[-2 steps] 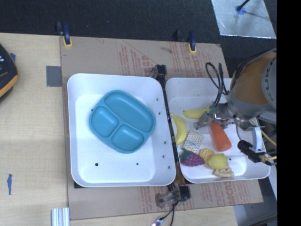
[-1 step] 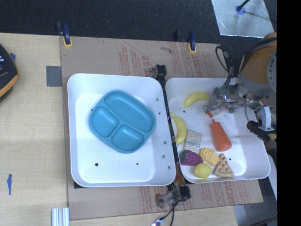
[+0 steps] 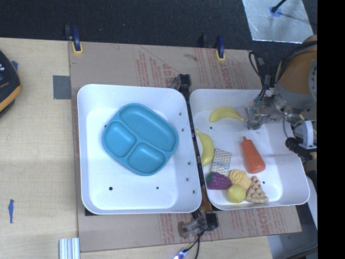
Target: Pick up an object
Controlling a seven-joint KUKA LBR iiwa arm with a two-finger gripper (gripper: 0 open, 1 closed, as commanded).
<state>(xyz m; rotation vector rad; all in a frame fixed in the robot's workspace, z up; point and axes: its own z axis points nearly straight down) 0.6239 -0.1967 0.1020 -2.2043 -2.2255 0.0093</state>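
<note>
Right bin (image 3: 291, 190): banana (image 3: 225, 114) just left of pincer (image 3: 255, 118).

Blue divided plate (image 3: 140, 138) in left bin (image 3: 89, 144).

Gripper (image 3: 257, 117) low in my right bin (image 3: 280, 196), just right of a yellow banana (image 3: 225, 114). Orange carrot (image 3: 252, 155) lies apart below it. Toy food is clustered at near edge. Blue divided plate (image 3: 140, 138) sits in left bin (image 3: 91, 144).
</note>
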